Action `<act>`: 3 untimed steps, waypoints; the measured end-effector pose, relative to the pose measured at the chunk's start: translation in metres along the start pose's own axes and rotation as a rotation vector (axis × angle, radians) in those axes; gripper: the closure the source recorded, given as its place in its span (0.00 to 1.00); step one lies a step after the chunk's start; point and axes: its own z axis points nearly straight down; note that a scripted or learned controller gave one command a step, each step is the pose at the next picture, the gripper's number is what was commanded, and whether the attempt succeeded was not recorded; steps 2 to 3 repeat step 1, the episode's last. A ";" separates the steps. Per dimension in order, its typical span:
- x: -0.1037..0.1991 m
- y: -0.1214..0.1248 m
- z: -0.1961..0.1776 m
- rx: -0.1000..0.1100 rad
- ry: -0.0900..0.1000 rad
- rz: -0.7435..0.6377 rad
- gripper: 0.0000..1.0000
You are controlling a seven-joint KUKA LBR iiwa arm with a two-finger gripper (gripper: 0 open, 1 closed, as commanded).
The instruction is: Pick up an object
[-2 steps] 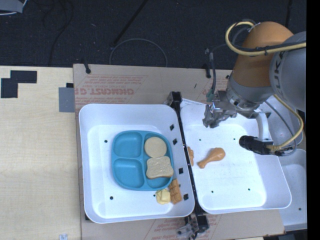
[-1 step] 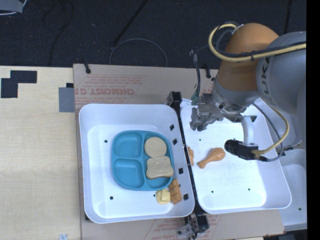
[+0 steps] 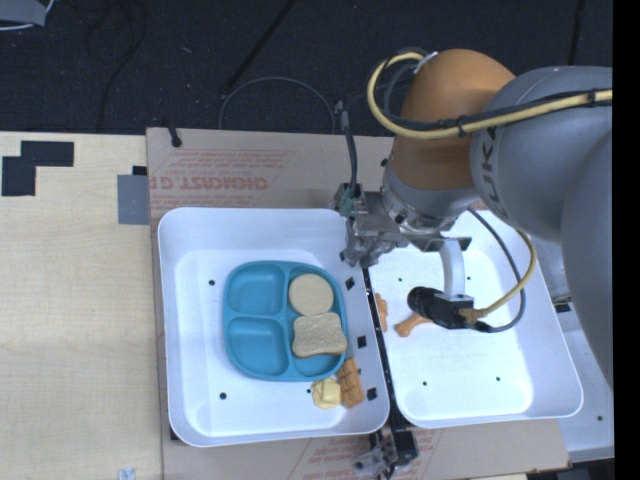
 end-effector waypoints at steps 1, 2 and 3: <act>0.041 -0.018 0.014 0.002 -0.002 0.001 1.00; 0.041 -0.018 0.014 0.002 -0.002 0.001 1.00; 0.041 -0.018 0.014 0.002 -0.002 0.001 1.00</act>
